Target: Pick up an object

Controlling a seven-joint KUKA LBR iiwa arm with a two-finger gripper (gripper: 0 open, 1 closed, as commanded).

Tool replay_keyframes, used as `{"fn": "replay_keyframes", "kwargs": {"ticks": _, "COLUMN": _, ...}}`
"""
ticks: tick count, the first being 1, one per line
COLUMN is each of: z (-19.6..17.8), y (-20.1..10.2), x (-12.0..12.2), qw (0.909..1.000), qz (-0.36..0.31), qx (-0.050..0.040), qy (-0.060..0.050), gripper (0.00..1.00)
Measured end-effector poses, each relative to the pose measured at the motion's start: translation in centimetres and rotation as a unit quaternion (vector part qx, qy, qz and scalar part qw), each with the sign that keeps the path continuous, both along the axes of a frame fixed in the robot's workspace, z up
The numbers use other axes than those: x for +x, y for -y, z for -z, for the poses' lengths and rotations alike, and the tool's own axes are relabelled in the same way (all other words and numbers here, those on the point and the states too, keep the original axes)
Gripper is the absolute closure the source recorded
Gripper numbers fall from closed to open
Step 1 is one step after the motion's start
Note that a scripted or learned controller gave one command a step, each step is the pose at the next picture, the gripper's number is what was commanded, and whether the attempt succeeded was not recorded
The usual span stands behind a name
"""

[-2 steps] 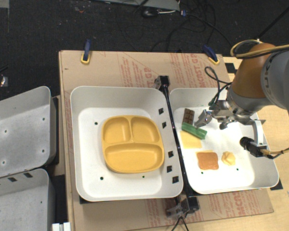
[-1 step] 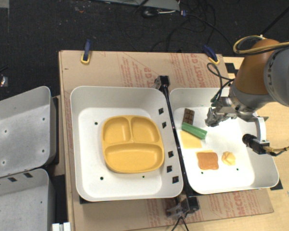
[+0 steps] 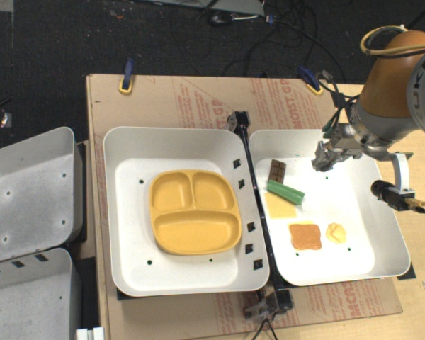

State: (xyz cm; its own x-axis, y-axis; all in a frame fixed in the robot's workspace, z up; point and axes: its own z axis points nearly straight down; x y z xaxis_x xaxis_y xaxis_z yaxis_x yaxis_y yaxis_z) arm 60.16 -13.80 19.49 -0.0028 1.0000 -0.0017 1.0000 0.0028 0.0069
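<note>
In the right bin [image 3: 382, 257] lie a brown chocolate-like bar [image 3: 277, 169], a green stick [image 3: 285, 191] resting on a pale yellow slice [image 3: 281, 207], an orange-brown toast-like square [image 3: 305, 236] and a small yellow lump [image 3: 336, 232]. My gripper [image 3: 324, 159] hangs over the bin's far part, to the right of the brown bar and apart from every object. No object shows at its tip.
The left bin [image 3: 127, 190] holds a yellow divided plate [image 3: 195, 212]. A black divider [image 3: 251, 190] runs between the bins. Grey trays [image 3: 28, 190] lie off the bench at the left. Blue-yellow clamps [image 3: 127, 76] grip the board's far edge.
</note>
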Motion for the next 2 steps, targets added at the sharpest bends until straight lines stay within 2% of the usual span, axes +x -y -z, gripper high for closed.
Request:
{"fn": "replay_keyframes", "kwargs": {"ticks": 1, "z": -6.4, "y": -0.2, "x": 0.2, "qw": 1.0, "qz": 0.0, "qx": -0.0002, "qy": 0.001, "gripper": 1.0}}
{"fn": "replay_keyframes", "kwargs": {"ticks": 2, "z": -8.3, "y": -0.2, "x": 0.3, "qw": 1.0, "qz": 0.0, "qx": 0.0002, "qy": -0.002, "gripper": 1.0}}
